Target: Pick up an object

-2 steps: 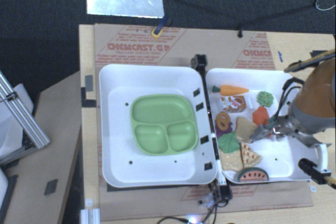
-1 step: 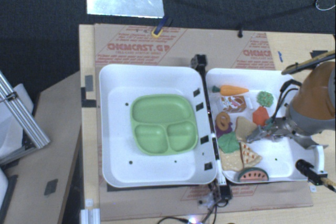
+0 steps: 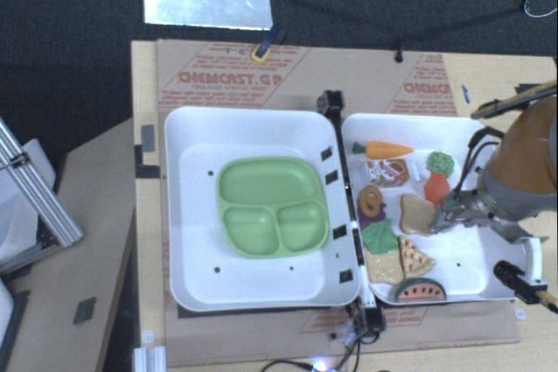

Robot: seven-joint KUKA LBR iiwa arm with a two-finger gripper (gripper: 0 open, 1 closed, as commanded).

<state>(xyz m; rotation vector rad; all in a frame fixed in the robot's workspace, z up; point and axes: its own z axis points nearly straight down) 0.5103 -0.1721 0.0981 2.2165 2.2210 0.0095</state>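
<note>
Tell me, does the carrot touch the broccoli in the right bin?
Apart. The camera view shows bare white bin floor between the carrot and the broccoli.

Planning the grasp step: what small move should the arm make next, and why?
Probably a short descent onto the bread slice. The gripper sits at that slice's right edge in the right bin, with the tomato just behind, and nothing shows between its fingers.

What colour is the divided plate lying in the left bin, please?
Light green; the divided plate shows clearly in the camera view.
</note>
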